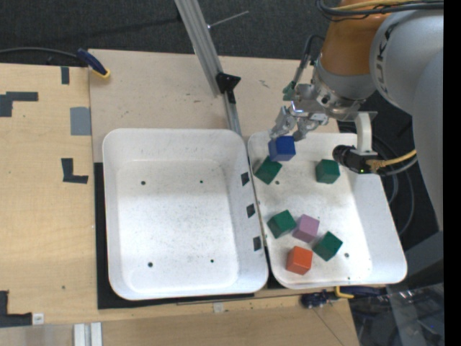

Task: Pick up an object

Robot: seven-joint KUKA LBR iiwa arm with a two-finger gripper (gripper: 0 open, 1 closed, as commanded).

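Although the gripper [287, 130] hangs over the far end of the right bin [382, 265], its relation to the blue cube [282, 148] decides the coming move: the cube sits directly under the fingertips, touching or nearly so. Whether the jaws are spread or pressed together cannot be told — the fingers overlap the cube's upper edge and blur into it — and no grasp can be confirmed.

Taking the blue cube as landmark: a green cube [268, 170] lies just beside it on the near-left, close enough to be nudged by a finger. A second green cube [327, 171] stands well apart to the right. Further toward the near rim sit a third green cube [282, 223], a purple cube [307, 228], a fourth green cube [328, 245] and an orange cube [300, 259] in a loose cluster.

The blue cube lies near the bin's far wall and near the divide with the left bin [115, 150] — room is tight on those two sides, open to the right. A cube has no long axis; judged from this, a straight lift is the safest course.
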